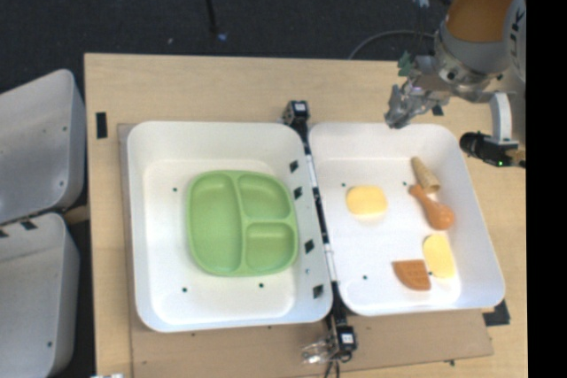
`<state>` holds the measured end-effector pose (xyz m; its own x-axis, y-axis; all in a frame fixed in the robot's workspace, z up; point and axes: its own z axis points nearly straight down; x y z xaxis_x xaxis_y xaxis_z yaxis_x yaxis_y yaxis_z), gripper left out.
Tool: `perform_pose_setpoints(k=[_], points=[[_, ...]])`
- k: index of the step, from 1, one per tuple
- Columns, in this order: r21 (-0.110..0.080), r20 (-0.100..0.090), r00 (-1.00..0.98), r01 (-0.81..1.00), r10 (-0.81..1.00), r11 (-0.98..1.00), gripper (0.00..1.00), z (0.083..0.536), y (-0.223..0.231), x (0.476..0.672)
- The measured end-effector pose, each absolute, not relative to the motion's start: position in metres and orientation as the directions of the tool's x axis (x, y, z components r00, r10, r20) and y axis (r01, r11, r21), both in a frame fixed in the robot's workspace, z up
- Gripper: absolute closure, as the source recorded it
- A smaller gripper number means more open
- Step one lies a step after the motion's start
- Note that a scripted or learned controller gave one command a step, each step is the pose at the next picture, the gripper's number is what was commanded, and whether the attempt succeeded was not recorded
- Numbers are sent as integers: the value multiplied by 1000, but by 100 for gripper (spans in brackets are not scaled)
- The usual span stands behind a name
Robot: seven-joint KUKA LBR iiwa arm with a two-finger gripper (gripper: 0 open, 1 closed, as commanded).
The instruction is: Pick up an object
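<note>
Hovering over the far rim of the right-hand bin, the gripper, small and blurred at this slant; cannot tell how far apart the jaws stand, and nothing seen held between them. Nearest candidate for the pick: a tan-and-orange toy, long and thin, lying flat on the bin floor just down-view of the jaws and a little toward the arm's side, tan end closest to them. Probably light, stiff plastic, smooth enough to slip or roll; best taken across its narrow middle, where tan meets orange, with the jaws turned square to its length. Next, a pale yellow rounded block, down-view of the jaws and slightly toward the divider between the bins; likely light, perhaps a little soft, low and broad, so best pinched across its shorter width. Farther still from the jaws, near the bin's camera-side edge, a yellow slice touching or almost touching a brown-orange wedge; both flat and thin, awkward to get under, and crowded enough to nudge one another. Well apart from the jaws, across the divider in the left-hand bin, a green divided plate; rigid, wide and shallow, graspable only by its rim. All pieces well below and clear of the jaws, none touched.
</note>
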<state>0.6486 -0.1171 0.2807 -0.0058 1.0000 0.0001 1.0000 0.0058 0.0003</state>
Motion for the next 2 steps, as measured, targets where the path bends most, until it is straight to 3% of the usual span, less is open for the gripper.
perform_pose_setpoints(k=[2], points=[[3, 0, -7, 1000, 1000, 7, 100, 263, -1, 669]])
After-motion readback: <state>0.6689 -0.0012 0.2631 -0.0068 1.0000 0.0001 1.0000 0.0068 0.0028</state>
